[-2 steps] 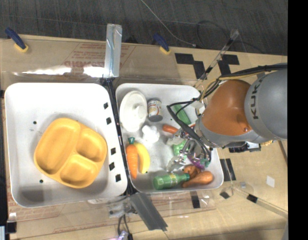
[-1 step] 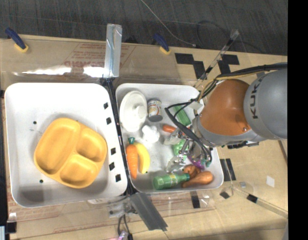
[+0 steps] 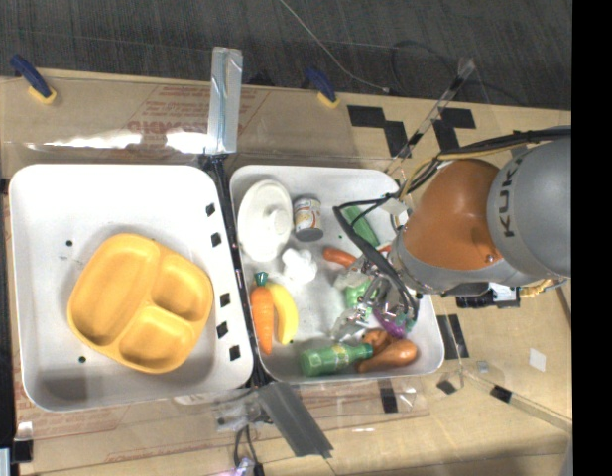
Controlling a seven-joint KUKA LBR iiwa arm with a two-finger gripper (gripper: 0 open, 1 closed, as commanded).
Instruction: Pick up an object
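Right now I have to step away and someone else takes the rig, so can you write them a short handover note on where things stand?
Gripper: down inside the right bin, among the clutter; whether it is open or shut cannot be told, and nothing is seen held.
Right bin contents: white bowl, small can, carrot beside the banana, green bottle along the near wall, brown item next to it.
Left bin: yellow divided tray.
Done: arm has reached into the right bin.
Left: get a confirmed grasp and lift one object.
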